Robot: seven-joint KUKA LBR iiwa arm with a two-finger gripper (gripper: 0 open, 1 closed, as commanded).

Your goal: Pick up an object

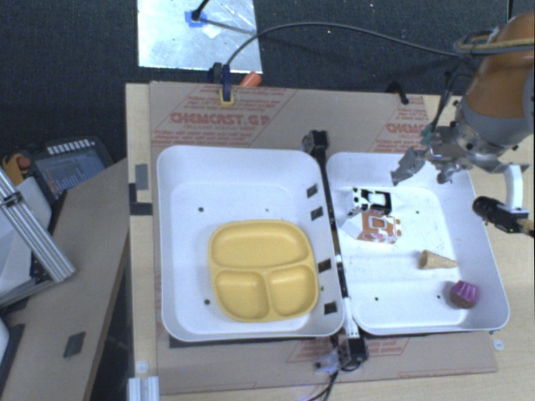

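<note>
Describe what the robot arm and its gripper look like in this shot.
The arm has an orange, rounded segment above a grey wrist section. Its gripper is a small grey metal assembly with thin fingers. A black part juts out beside the wrist, and dark cables run near it.

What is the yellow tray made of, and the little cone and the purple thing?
The yellow tray looks like smooth moulded plastic: one even colour, rounded compartments, soft sheen. The cone is tan and matte, perhaps plastic toy food or foam; too small to be sure. The purple thing looks like plastic or rubber, with a ridged shape and dull finish, but its material stays uncertain.
</note>
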